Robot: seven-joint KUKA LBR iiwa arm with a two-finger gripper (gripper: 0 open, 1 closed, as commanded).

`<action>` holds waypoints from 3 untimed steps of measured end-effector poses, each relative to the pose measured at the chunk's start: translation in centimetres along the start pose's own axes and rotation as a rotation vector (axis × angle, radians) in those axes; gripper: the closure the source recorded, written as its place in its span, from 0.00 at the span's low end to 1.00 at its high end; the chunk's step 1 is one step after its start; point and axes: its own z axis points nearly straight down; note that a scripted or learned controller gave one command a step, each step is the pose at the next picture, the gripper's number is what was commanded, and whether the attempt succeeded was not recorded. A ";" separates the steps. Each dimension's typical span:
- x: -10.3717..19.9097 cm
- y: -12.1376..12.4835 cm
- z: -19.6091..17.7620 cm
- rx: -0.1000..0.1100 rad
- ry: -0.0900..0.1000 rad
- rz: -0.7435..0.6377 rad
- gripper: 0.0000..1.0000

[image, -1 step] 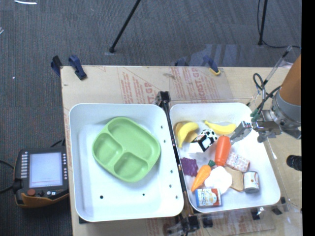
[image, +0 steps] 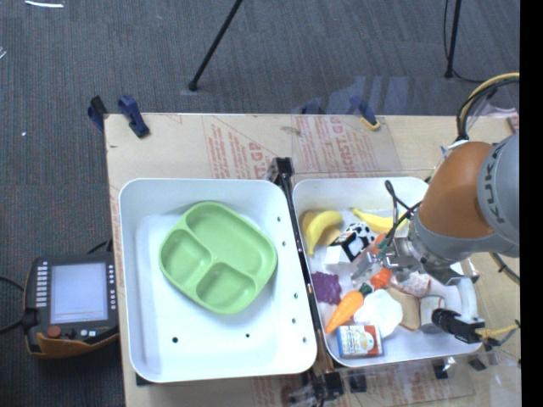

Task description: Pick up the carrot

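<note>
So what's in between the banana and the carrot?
In the camera view, a purple thing, maybe grapes, lies between the banana and the carrot, on the bin's white floor. It sits just left of the carrot's thick end.

The light is even and quite bright on the bench (image: 246, 147) and on the two white bins (image: 136, 227), while the grey carpet (image: 102, 49) in the upper part of the frame looks dimmer and a little bluish. Shadows are soft and short, for example a thin one under the green plate (image: 218, 257), and no strong glare shows on the white plastic. The picture is slightly soft and grainy, and small things in the lower right of the frame lose their fine detail.
</note>
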 end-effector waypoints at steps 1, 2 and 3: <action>4.5 -2.2 1.7 -0.014 -0.004 0.364 0.00; 4.9 -5.4 1.8 -0.016 -0.001 0.515 0.00; 4.7 -5.5 1.0 -0.011 0.000 0.521 1.00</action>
